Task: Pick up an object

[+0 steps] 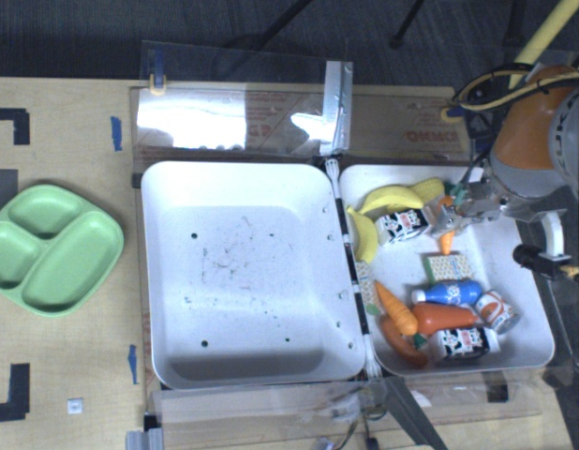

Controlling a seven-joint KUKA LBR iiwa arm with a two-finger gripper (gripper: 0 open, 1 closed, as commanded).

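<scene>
Right bin (pixel 533 279), landmark: gripper (pixel 451 216) low over its upper middle, beside small cow-print carton (pixel 403 224); whether it grips anything, cannot tell. Banana (pixel 388 200) along bin's top-left edge, carrot (pixel 397 312) bottom-left. Carton likely light, stiff, slightly crushable; best pinched across flat sides.

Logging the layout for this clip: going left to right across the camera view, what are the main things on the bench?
Green divided plate → left white bin → banana → blue-and-white bottle → tool at the right bin's far side.
</scene>
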